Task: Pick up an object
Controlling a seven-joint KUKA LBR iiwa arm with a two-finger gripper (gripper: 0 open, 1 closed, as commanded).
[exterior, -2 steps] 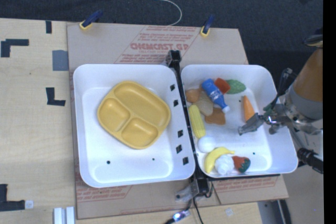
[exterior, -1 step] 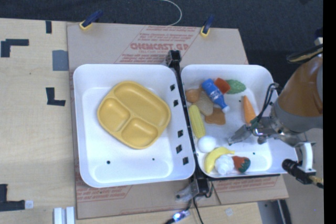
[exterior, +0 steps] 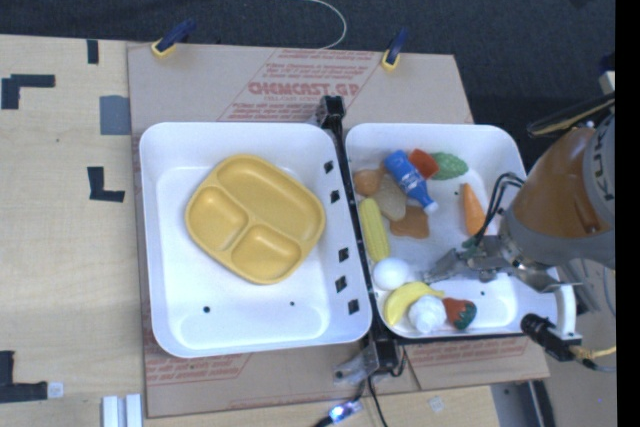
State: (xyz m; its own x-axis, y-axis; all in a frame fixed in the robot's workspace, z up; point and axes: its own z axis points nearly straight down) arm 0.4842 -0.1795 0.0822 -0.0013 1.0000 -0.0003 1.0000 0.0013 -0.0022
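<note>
My gripper (exterior: 441, 268) is low in the right bin (exterior: 505, 150), pointing left, over a patch of bin floor. Nothing shows in it. Just left of it lies a white egg (exterior: 390, 272). Below it sit a yellow banana (exterior: 403, 298), a white piece (exterior: 427, 315) and a red strawberry (exterior: 461, 313). A brown piece (exterior: 411, 225) lies just above it. Further back are a blue bottle (exterior: 409, 177), a corn cob (exterior: 374, 228), an orange carrot (exterior: 472, 209), a red piece (exterior: 424, 162) and a green piece (exterior: 450, 165).
The left bin (exterior: 170, 315) holds a yellow divided plate (exterior: 254, 216). A black divider (exterior: 345, 215) runs between the bins. The arm's orange band (exterior: 560, 190) hangs over the right bin's right wall. A cable (exterior: 300, 0) lies behind the bins.
</note>
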